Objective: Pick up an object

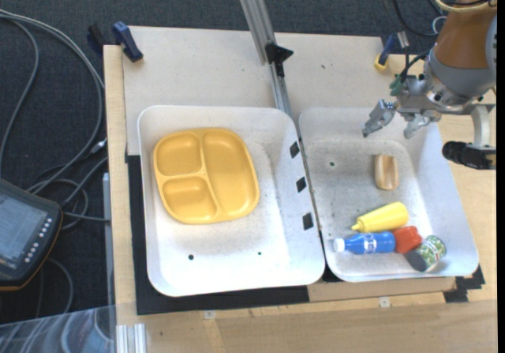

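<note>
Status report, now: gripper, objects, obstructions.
Gripper open, above right bin's far edge, holding nothing. Bread roll just below it, standing apart. Yellow bottle and blue bottle clustered nearer.

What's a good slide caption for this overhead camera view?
Open gripper hovers over the right bin above a bread roll; yellow divided plate sits in the left bin.

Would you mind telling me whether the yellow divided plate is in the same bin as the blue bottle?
No, the yellow divided plate lies in the left bin, while the blue bottle lies in the right bin.
</note>
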`<state>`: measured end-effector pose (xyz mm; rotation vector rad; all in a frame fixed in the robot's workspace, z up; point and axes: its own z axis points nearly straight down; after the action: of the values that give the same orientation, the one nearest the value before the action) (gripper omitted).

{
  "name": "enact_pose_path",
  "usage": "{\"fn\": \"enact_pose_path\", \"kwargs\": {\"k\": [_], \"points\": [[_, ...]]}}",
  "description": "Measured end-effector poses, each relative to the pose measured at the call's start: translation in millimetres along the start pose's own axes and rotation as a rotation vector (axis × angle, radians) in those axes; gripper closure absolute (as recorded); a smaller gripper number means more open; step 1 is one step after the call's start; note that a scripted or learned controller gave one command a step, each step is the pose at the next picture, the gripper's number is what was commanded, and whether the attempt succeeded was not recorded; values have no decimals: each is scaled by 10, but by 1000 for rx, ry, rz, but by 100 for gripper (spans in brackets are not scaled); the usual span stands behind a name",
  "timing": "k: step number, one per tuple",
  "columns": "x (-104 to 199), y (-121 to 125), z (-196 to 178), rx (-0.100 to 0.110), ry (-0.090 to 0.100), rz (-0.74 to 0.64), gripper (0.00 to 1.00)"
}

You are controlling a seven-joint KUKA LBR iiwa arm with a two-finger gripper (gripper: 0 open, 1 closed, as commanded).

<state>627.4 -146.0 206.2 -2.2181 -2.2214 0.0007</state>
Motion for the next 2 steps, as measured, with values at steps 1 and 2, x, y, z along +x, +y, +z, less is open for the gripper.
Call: {"fn": "enact_pose_path", "kwargs": {"k": [1,2], "points": [[0,0,0,0,0,0,0],[18,71,457,5,0,-1,0]]}}
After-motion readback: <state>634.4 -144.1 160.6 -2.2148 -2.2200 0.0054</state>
